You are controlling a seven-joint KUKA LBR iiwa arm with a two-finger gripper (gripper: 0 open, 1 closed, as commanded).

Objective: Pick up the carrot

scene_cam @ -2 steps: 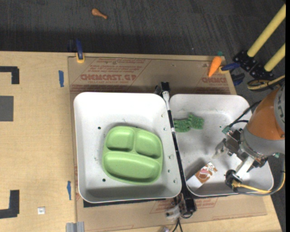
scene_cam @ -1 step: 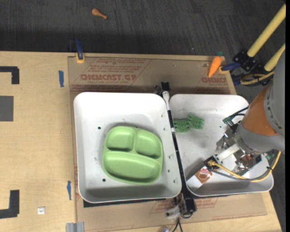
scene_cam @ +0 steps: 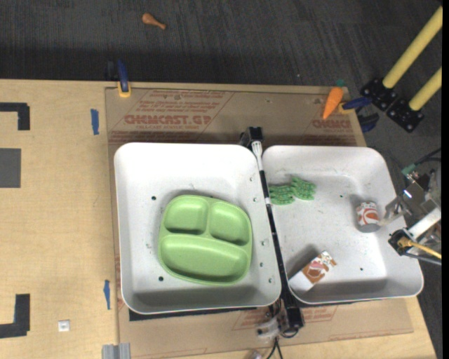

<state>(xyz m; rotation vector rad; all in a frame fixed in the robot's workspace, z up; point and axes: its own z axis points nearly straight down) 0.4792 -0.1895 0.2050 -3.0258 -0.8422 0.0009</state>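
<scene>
- The desk (scene_cam: 56,231) is tan board, with black tape marks near its left edge and short blue tape strips beside the bins.
- The left bin (scene_cam: 140,168) holds a green plate (scene_cam: 205,239) with three sections, lying flat near the bin's middle.
- A black divider runs between the two bins, which sit touching side by side.
- The right bin (scene_cam: 351,273) holds three things: a green toy (scene_cam: 292,191) near its upper left, a red and white box (scene_cam: 317,268) tilted near its lower left wall, and a small can (scene_cam: 367,214) towards the right wall.
- The carrot (scene_cam: 332,102) is outside both bins, lying on the cardboard above the right bin, orange with a green top, just beside a blue clamp.
- A small orange thing (scene_cam: 153,21) lies on the dark floor far up on the left.
- The hand (scene_cam: 414,217) sits at the right bin's right rim, near the can and well apart from the carrot; I cannot tell its state from here.
- Two yellow poles stand at the top right.
</scene>
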